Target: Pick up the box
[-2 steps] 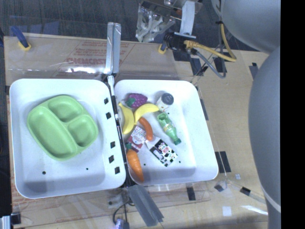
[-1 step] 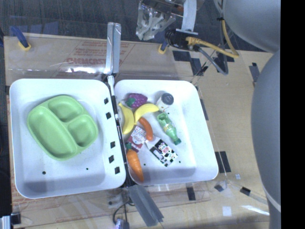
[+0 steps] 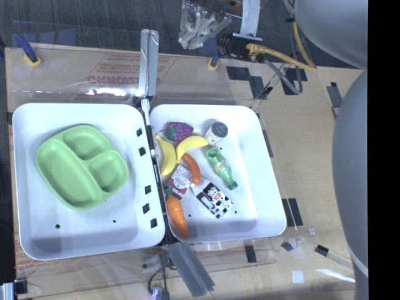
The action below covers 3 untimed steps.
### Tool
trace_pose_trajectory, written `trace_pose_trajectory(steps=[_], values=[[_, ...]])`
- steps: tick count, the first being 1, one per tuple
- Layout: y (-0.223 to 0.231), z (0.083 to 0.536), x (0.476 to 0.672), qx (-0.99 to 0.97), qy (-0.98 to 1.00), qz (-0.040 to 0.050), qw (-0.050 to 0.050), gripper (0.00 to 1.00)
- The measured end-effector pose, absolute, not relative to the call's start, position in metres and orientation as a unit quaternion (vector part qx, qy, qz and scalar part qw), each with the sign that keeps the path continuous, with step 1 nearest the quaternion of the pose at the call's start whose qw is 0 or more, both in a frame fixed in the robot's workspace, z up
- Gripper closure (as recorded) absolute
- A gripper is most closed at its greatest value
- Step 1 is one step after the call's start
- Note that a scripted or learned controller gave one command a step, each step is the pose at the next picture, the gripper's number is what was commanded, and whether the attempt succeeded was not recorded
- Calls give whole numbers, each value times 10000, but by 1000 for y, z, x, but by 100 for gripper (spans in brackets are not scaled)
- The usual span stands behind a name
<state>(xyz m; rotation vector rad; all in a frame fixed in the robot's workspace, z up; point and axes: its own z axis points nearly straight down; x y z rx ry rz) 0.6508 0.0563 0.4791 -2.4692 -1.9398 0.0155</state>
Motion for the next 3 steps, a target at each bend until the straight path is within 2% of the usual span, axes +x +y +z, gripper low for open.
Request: trace_pose_trajectory(steps=[3], values=[[65, 508, 652, -7772, -6292, 64, 12, 100]])
